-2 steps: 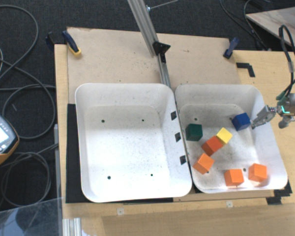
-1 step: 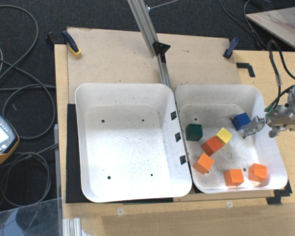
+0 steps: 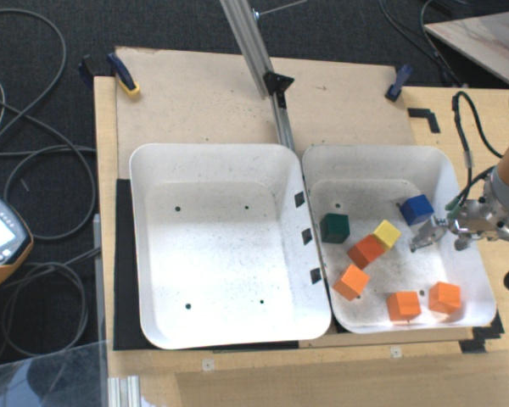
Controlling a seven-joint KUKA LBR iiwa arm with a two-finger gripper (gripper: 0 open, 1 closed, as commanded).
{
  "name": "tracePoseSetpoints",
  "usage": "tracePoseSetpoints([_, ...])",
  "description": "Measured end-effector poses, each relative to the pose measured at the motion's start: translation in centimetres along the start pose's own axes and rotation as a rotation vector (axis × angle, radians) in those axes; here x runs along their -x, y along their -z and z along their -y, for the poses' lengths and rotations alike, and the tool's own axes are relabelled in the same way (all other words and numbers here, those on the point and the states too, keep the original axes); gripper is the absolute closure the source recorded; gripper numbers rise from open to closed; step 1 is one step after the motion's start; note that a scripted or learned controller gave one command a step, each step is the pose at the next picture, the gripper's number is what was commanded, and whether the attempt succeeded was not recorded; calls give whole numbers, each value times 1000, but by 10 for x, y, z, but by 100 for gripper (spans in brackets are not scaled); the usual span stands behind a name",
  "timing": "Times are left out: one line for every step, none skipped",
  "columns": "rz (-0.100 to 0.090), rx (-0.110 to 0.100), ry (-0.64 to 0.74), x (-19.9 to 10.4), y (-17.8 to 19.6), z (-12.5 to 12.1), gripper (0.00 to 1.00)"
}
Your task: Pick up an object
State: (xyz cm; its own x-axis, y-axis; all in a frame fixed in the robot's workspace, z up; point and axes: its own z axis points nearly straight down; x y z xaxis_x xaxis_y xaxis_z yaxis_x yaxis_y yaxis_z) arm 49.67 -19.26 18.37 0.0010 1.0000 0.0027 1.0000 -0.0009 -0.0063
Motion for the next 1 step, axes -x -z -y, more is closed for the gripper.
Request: tracePoseSetpoints([-1,-2,0,-1,-59,10,0])
